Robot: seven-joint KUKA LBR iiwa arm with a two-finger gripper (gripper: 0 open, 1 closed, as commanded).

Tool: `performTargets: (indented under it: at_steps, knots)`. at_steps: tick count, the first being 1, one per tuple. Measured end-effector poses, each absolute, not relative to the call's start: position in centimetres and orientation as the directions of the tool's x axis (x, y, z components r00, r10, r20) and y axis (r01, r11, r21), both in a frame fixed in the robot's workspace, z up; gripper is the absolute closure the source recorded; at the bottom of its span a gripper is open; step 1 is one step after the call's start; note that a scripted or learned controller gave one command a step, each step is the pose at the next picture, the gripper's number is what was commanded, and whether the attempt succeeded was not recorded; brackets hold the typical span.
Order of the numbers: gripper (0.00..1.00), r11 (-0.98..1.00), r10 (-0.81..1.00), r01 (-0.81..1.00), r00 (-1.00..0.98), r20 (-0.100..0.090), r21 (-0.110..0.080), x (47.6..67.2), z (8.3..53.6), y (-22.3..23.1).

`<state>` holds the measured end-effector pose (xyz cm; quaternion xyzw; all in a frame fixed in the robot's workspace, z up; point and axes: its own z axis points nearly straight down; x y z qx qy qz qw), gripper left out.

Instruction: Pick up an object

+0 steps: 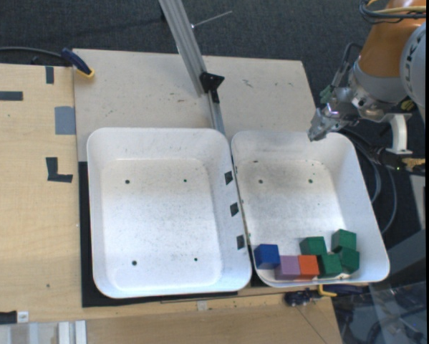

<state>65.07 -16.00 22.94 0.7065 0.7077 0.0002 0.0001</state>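
The tool hangs over the far rim of the right bin, nothing picked up yet, and the blocks sit far off in the near corner.

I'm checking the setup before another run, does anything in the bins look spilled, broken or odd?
Nothing looks spilled or damaged. The blocks, blue, purple, orange and several green, are all crowded into the right bin's near corner. The gripper is at its far rim.
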Motion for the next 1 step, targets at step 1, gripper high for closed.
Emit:
performTargets:
  at_steps: [1]
  knots:
    - [1.0, 0.006, 1.0, 1.0, -0.006, 0.001, -0.002, 63.67, 22.25, -10.06]
